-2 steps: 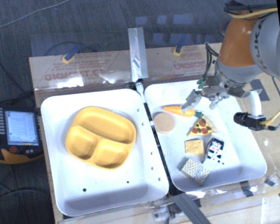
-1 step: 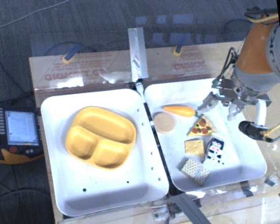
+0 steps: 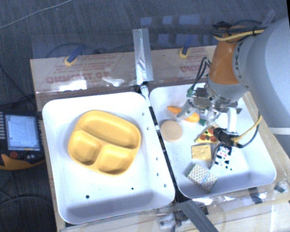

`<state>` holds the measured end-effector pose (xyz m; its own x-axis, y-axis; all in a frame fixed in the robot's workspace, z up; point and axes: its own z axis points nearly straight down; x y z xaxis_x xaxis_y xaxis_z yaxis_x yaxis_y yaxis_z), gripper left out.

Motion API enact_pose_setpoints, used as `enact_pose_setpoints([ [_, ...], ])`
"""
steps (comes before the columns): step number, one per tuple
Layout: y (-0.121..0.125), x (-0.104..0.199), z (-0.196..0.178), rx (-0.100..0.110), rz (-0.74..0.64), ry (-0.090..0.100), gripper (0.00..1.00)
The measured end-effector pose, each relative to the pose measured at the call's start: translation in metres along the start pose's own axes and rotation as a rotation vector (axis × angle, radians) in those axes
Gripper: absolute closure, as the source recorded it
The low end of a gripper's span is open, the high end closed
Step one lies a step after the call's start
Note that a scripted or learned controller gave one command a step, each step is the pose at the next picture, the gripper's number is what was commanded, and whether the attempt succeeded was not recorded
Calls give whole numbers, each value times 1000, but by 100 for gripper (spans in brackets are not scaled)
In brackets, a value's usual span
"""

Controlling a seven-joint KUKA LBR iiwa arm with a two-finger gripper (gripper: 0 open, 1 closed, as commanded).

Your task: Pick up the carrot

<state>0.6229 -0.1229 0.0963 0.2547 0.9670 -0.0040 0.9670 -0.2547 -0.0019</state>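
The carrot (image 3: pixel 175 110) is a small orange piece lying in the upper left part of the right bin (image 3: pixel 263 169). My gripper (image 3: pixel 194 108) is low over the bin just to the carrot's right, right beside it; the view does not settle whether they touch. An orange-yellow bit (image 3: pixel 191 117) shows directly under the gripper, and it may be the carrot's other end. The grey wrist with its orange band (image 3: pixel 222 68) hides the bin's upper right area.
Below the carrot lies a round tan cookie (image 3: pixel 171 131). Further down the right bin are a pizza slice (image 3: pixel 207 135), a yellow cracker (image 3: pixel 201 152), a domino (image 3: pixel 222 157) and a white checkered piece (image 3: pixel 201 176). The left bin (image 3: pixel 71 202) holds a yellow divided plate (image 3: pixel 104 141).
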Motion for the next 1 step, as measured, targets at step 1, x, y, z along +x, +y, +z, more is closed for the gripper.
enact_pose_setpoints([
  [1, 3, -6, 7, -8, 88, 9, 0],
])
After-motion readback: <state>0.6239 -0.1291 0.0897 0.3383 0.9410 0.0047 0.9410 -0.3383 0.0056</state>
